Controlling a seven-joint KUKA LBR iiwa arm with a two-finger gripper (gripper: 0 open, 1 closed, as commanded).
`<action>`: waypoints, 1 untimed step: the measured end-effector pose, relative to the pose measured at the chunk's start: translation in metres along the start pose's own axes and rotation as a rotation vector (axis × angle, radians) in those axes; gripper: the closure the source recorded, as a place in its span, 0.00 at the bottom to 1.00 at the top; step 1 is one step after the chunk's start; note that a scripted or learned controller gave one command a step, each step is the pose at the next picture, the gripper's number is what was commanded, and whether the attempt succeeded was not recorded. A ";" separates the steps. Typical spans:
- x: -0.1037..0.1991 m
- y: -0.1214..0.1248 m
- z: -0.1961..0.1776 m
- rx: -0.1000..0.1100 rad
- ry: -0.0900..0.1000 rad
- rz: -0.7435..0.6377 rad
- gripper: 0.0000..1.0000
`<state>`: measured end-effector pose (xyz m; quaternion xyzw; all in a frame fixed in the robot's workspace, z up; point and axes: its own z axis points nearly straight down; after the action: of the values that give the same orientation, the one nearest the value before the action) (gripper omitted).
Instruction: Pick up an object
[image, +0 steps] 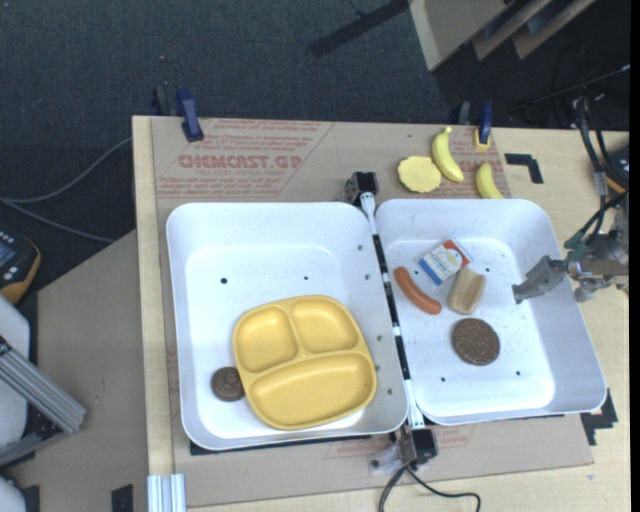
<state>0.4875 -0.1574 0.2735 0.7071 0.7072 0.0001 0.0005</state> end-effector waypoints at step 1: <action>0.032 -0.008 0.186 0.010 0.002 -0.001 0.00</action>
<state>0.4795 -0.1253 0.0877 0.7066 0.7076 -0.0025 -0.0039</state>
